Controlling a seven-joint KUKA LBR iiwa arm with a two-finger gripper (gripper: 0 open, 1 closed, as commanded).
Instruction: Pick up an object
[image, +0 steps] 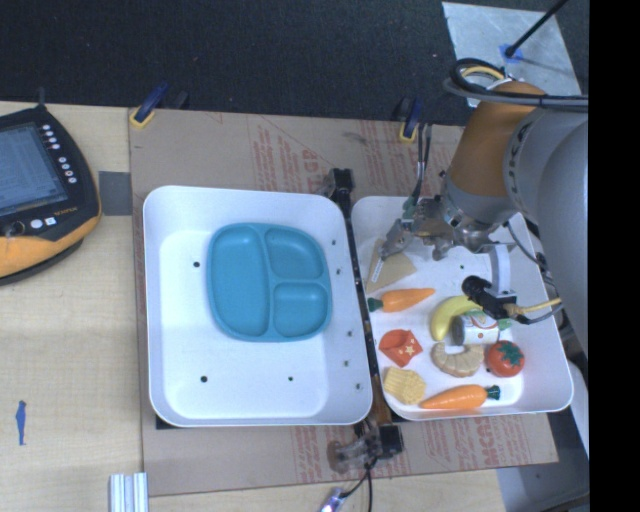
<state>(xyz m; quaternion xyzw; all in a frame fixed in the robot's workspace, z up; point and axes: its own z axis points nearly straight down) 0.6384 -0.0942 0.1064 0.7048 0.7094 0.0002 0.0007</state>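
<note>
Over the right bin's (400, 210) far end, the claw (418, 232) is hung; its state cannot be told. Crowded toy food could be nudged aside and missed.

desk (80, 340): pale wood-grain, matt | cardboard sheet (250, 150): brown, matt, printed | bins (170, 330): white plastic, smooth, slight sheen | tray (268, 281): blue plastic, smooth, satin | toy foods (455, 398): glossy plastic | arm (555, 170): grey, smooth shell

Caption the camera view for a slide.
Arm's gripper over the cheese wedge in the right bin; blue tray in the left.
</note>
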